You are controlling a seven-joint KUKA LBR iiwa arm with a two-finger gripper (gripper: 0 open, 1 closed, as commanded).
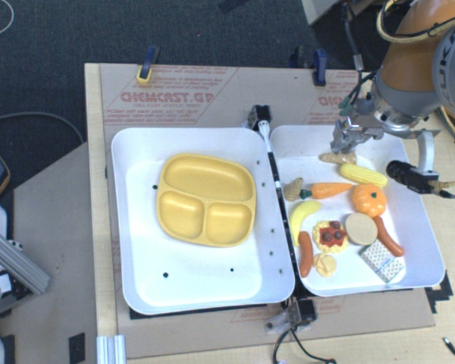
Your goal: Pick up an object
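The gripper [347, 144] hangs at the upper right of the frame, over the right bin [432, 237], just above a small tan piece [335, 158] too dim to name. I cannot tell its fingers' state. An ear of corn [363, 174] lies just beside.

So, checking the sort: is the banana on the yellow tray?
No, the banana lies in the right bin; the yellow tray is in the left bin.

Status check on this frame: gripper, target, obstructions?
Gripper low over right bin's far end, above tan piece. Nothing seen held. Corn close alongside.
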